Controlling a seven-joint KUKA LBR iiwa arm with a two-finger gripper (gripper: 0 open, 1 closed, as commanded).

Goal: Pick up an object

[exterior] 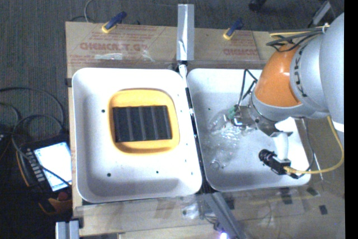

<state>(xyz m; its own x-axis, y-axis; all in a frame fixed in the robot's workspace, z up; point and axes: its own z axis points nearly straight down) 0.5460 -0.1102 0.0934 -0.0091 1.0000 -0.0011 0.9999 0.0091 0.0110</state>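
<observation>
You can't tell the gripper's (241, 116) state: it sits low in the right bin (212, 87), centre-right of frame, beside a clear crumpled plastic piece (222, 134). Nothing looks lifted yet.

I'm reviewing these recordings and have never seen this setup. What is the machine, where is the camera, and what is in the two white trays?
One camera looks down at a slant on a bench with two shallow white bins. The grey arm with an orange band reaches in from the right, over the right bin. Its gripper sits low there, beside a clear crinkled plastic object; whether anything is held cannot be told. The left bin holds a yellow tray with a dark ribbed insert.
</observation>
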